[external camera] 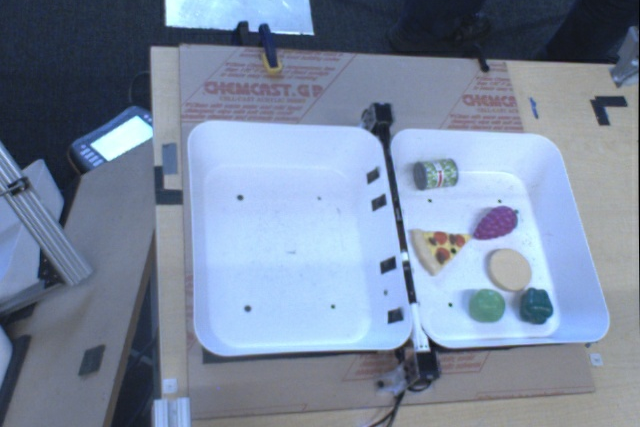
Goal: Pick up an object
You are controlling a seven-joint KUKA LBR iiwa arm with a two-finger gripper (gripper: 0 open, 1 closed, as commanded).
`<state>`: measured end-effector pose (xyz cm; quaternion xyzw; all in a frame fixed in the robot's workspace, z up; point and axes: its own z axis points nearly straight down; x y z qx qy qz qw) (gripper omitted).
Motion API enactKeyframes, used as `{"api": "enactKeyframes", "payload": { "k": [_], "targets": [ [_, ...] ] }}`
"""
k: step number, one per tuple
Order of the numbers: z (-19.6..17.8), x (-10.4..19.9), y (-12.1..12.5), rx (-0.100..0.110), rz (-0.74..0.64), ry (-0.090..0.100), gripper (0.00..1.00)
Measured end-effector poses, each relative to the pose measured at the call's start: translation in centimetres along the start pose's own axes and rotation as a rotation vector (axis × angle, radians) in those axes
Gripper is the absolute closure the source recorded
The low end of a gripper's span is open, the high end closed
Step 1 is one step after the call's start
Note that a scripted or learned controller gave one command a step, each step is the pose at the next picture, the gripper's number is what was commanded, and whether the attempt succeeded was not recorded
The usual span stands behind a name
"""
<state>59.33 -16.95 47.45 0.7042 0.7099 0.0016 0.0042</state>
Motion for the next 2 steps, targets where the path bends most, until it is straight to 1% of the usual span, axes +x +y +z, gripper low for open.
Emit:
{"api": "enactKeyframes", "payload": {
  "k": [1,2],
  "targets": [
    [4.5,6.9,-1.2,0.010,0.000,0.004,1.00],
    [4.3,15.1,4.8,0.003,-0.005,0.006,1.00]
  ]
}}
